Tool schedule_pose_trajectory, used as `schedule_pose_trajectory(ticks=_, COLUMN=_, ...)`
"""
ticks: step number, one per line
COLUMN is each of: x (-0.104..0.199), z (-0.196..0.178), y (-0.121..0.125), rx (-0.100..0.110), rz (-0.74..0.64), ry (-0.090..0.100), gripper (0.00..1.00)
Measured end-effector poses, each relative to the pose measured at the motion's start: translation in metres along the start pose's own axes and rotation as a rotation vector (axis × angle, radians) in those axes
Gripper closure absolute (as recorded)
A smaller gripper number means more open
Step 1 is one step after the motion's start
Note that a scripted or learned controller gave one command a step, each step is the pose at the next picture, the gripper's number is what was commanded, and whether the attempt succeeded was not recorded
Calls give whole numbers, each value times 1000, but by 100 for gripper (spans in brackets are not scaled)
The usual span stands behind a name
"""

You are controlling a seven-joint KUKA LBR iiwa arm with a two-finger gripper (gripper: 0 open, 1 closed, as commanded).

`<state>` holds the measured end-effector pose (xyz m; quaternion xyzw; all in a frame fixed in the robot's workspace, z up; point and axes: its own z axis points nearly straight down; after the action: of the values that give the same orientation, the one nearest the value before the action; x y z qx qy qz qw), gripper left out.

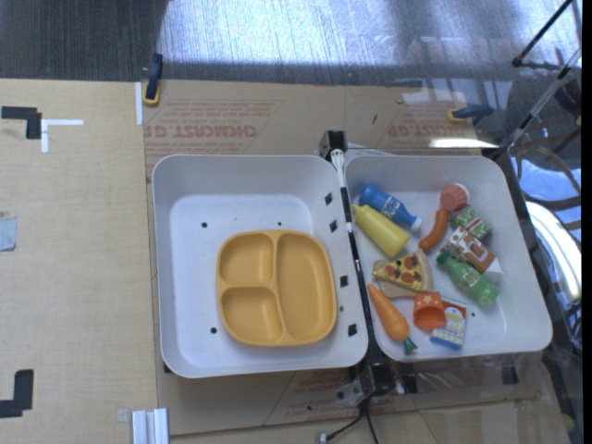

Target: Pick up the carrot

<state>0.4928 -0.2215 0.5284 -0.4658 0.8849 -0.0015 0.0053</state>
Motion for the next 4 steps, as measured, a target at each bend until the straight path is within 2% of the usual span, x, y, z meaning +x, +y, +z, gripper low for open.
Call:
schedule_pose_trajectory(ticks=1, x=-11, z=38, y=-15, rx=-8, rz=-639, ry=-1, gripper=0)
schedule_pose_trajectory(ticks=2, x=-4, z=-14, y=17, rx=4, rz=-1133, ry=-2, gripper=0)
schedule_pose_trajectory(ticks=3, x=-12, z=34, y=22, rx=-3, rz=-1503, ry=-6, gripper=0)
schedule_pose_trajectory(ticks=4, x=-14, z=101, y=7, rx=5, rz=-1906, ry=-7, gripper=0)
